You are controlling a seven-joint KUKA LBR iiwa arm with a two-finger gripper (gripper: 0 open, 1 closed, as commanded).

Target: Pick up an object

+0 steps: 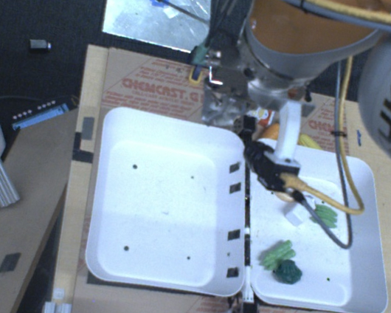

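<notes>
Grey metal with a broad orange band, the arm (315, 31) fills the upper right of the camera view and reaches down toward the far edge of the bench. Beneath everything lies a brown cardboard sheet (155, 85) printed with red lettering, and its border shows all round the two bins. The left bin (167, 192) is a shallow white tray with a few small dark dots on its floor. The right bin (359, 248) sits touching it, and a row of small black clips runs along the seam where they meet. The gripper (223, 108) hangs over the far rim, about where the two bins join. It is a blur of metal against the cardboard, so I cannot tell whether it is open or closed, and nothing can be seen held in it. All the loose things lie in the right bin. A dark green lump (287, 272) rests near the front, touching a lighter green ribbed piece (277, 253) just beside it on the left. Further back, near the middle of that bin, lies another green ribbed piece (326, 215), with a small white block (294, 215) just to its left. At the far rim a yellow thing (308, 141) and an orange thing (267, 132) peep out, partly hidden by the arm.
</notes>
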